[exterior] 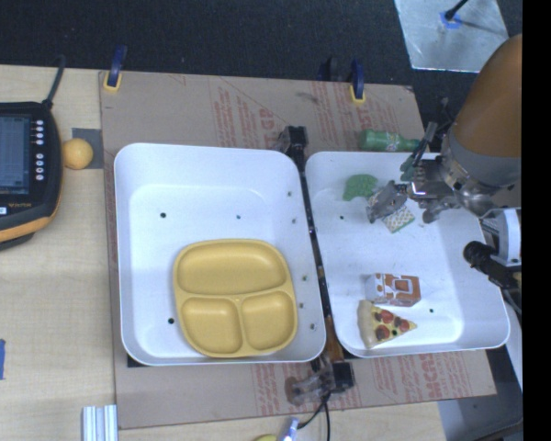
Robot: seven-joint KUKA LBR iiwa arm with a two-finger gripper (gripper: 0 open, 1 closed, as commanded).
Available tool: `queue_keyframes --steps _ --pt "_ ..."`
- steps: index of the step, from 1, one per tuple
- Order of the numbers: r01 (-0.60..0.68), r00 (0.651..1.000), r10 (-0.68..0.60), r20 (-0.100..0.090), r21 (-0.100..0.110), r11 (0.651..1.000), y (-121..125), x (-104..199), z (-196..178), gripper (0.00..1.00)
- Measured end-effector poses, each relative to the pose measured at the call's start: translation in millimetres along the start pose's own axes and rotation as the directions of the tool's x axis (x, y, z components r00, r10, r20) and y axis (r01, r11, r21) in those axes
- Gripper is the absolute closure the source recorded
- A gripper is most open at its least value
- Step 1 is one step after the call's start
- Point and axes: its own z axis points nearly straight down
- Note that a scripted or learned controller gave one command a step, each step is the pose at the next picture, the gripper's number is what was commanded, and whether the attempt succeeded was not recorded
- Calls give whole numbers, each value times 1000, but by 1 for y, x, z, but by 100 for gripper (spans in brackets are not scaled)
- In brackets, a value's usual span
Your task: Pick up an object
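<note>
Camera view: gripper [392, 207] in right bin [459, 333], upper middle, over a small speckled piece [399, 220]; finger state impossible to tell. Best lowered straight, centred on piece, clear of green lump [358, 187] just upper left.

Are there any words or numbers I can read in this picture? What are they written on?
No text here can be read.
Cardboard sheet: faint red printing in lines, too blurred to read.
Handheld pad: screen and buttons too small to read.
Small card: a red and white picture, no letters legible.
Pizza slice toy: no writing visible.
Yellow tray: no writing visible.
</note>
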Motion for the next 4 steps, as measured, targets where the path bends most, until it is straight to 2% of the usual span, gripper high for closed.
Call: queue_keyframes --steps 1,2,3,4 --pt "-1 1000 1 0 3 1000 -18 -41 111 0" --pt "-2 1000 2 0 0 1000 -54 -112 143 0" --pt "0 1000 0 0 -2 1000 12 -116 142 0" --pt "2 1000 -2 1 -2 1000 37 -71 142 0"
